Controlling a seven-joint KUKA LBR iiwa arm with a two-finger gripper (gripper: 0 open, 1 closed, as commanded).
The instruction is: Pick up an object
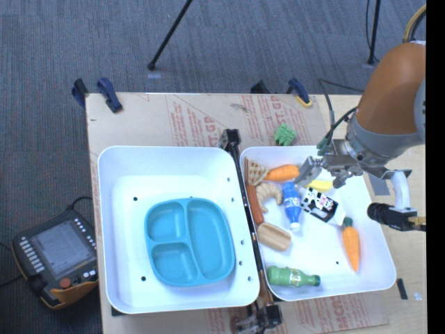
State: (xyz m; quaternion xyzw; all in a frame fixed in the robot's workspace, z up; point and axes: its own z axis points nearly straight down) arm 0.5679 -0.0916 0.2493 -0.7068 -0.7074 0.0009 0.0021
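From where I stand the grey arm reaches in over the right bin [386, 270], its gripper [321, 175] hanging low above the cluttered upper half. Whether the fingers are spread or closed I cannot tell; the wrist and its brackets hide them, and nothing is visibly caught between them.

Just below the gripper lie the likeliest candidates. A small blue bottle [291, 207] lies tilted, cap toward the lower end, and just beside it sits a black and white carton [320, 205] with a yellow piece [320, 185] touching its upper edge. An orange carrot [282, 173] lies near the top rim beside a waffle [255, 172], and a second carrot [351, 245] rests well apart toward the right wall. A hot dog bun [273, 236] and a green bottle [292, 277] lie lower down.

The blue bottle looks like light, rigid plastic, probably smooth and rounded, so it may roll or squirt out of a pinch. I would judge the safest hold to be across its body at the middle, with the fingers set square to its long axis. The crowding neighbours leave little room for them.

The left bin [115, 186] holds a blue divided plate [189, 241], and both bins sit on the surface [167, 120].
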